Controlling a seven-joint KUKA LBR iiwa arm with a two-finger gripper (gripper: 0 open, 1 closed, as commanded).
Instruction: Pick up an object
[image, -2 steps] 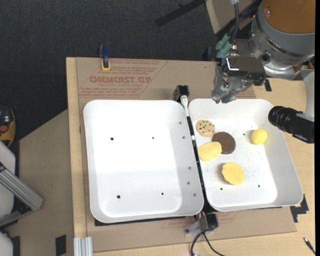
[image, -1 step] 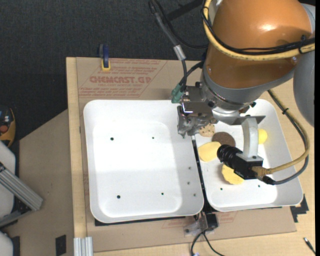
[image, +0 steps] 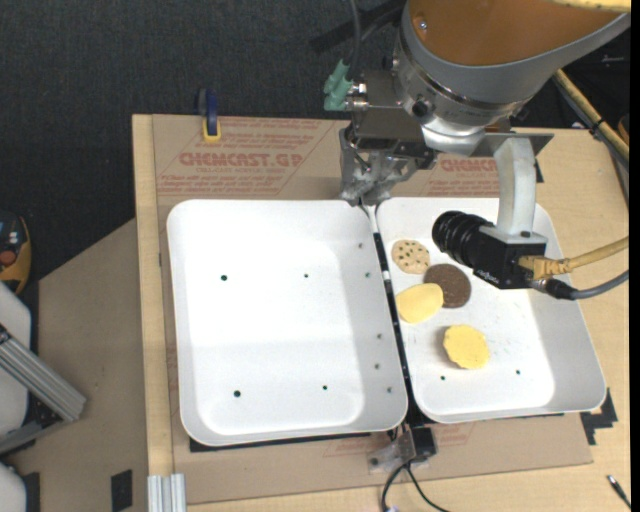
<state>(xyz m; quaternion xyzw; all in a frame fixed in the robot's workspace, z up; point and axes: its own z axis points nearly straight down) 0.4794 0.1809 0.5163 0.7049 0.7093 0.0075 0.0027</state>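
Several food-like pieces lie in the right bin (image: 560, 385): a pale chocolate-chip cookie (image: 409, 256), a dark brown round cookie (image: 451, 285), a yellow oval piece (image: 419, 302) touching the brown cookie, and a yellow round piece (image: 466, 347) nearer the front. My gripper (image: 364, 198) hangs over the far end of the seam between the two bins, up and left of the cookies. Its fingers come together to a point with nothing between them.
The left bin (image: 270, 310) sits beside the right one, and their rims meet at the middle ridge (image: 388, 300). A black cylinder on a white bracket (image: 478, 246) juts from the arm over the right bin's far side. A cardboard sheet (image: 250, 155) lies under the bins.
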